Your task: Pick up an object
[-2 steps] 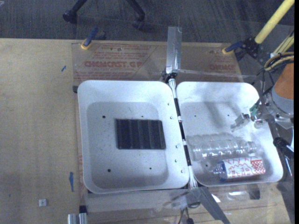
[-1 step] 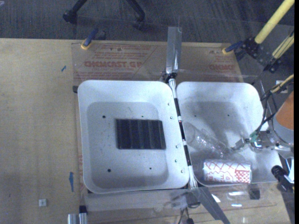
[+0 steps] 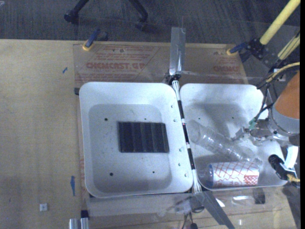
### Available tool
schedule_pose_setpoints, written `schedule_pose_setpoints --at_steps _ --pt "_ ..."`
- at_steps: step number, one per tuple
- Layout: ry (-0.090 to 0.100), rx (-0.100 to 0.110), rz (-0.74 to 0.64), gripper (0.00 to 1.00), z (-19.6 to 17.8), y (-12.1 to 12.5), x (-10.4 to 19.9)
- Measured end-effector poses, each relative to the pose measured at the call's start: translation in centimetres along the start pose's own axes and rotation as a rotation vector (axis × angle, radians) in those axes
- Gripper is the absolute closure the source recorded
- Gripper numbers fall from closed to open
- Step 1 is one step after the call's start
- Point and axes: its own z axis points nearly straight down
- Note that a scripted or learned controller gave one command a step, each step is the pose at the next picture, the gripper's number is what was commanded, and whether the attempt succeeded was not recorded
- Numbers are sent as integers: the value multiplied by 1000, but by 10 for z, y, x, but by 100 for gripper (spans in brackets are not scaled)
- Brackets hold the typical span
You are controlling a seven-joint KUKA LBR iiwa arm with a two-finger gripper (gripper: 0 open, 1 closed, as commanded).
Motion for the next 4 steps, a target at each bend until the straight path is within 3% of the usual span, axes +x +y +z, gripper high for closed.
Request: schedule_pose_setpoints --at_steps 1,2,3,4 --pt "-17 -1 -53 0 3 75 25" --pt "-14 7 -369 0 -26 42 75" --pt "-19 -6 -399 0 2 -1 32" --pt "-16 -5 -390 0 3 30 114"
